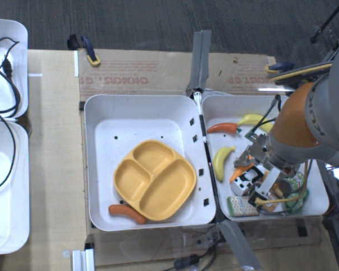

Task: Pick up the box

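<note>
1. Wooden surface [51,151] with dark carpet behind it. A cardboard sheet [135,75] lies under two white bins set side by side.
2. View-left bin [96,151]: a yellow divided plate [155,179] with three compartments sits near the middle. An orange-red sausage [126,212] lies at the plate's front-left edge, touching it.
3. View-right bin [231,99]: cluttered. A red chili pepper [222,128] and a banana [251,119] lie toward the back. A second banana [223,161] lies along the left wall.
4. Box [241,206]: pale with a greenish print, lying flat in the front-left corner of the right bin, against the front wall.
5. Arm [294,123]: grey with an orange band, reaching in from view right, wrist low over the middle of the right bin.
6. Jaws: over the clutter just behind the box, beside a small orange piece [240,174]. Can't tell if they are apart or together. Nothing visibly clamped, and the box is not between them.
7. Green item [298,184] lies at the right side of the right bin, partly hidden by the wrist.
</note>
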Available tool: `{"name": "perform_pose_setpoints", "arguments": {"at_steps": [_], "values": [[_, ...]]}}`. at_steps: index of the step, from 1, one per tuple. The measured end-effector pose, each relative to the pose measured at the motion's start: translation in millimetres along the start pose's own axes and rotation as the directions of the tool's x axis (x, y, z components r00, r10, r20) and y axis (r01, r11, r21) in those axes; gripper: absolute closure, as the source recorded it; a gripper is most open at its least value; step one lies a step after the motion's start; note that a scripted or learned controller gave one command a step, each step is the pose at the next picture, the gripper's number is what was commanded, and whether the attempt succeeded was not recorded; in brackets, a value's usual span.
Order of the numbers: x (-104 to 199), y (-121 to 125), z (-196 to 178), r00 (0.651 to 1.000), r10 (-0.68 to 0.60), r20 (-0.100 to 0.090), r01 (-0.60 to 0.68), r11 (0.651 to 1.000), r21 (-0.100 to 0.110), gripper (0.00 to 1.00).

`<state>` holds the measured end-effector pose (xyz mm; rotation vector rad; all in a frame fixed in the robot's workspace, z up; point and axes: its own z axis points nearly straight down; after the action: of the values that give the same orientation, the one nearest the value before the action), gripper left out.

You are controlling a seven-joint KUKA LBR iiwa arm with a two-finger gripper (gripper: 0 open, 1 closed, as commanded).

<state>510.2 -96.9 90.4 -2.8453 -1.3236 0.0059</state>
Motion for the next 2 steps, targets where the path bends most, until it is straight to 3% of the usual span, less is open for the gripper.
{"name": "perform_pose_setpoints", "arguments": {"at_steps": [2], "values": [[-0.1, 0.2, -0.2, 1.0, 0.0, 0.0, 0.0, 1.0, 0.0, 0.0]]}}
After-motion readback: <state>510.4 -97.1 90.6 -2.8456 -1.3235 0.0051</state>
